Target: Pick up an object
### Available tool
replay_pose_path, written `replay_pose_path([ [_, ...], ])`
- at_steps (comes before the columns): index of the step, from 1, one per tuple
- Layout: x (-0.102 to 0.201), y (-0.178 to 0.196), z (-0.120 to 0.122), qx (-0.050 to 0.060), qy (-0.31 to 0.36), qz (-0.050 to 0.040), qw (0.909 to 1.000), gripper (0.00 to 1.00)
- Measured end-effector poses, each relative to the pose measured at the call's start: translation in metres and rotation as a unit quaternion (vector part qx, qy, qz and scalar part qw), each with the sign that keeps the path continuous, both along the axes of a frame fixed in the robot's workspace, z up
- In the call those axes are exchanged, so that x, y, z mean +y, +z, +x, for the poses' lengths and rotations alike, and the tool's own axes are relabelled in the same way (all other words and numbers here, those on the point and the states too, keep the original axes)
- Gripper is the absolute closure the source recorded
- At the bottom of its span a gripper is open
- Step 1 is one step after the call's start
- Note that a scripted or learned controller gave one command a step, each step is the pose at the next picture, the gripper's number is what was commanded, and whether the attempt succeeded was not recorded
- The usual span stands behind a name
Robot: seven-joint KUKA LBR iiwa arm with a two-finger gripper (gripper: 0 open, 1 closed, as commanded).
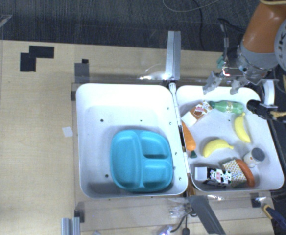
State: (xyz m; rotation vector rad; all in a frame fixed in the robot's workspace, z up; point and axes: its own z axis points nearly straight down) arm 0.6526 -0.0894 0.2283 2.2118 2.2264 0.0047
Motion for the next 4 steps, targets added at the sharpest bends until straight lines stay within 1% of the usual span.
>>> replay_pose_path([
  [1, -0.046, -0.081, 0.016, 0.001, -0.006, -0.0005, 1.0000, 0.00],
  [2, -0.045, -0.068, 0.019, -0.003, -0.004, -0.0013, 1.0000, 1.00],
  [3, -0.078, -0.004, 0.018, -0.002, 0.049, -0.0016, 0.9988, 1.00],
  [4, -0.078, -0.004, 0.018, -0.002, 0.049, -0.0015, 0.9988, 0.00],
])
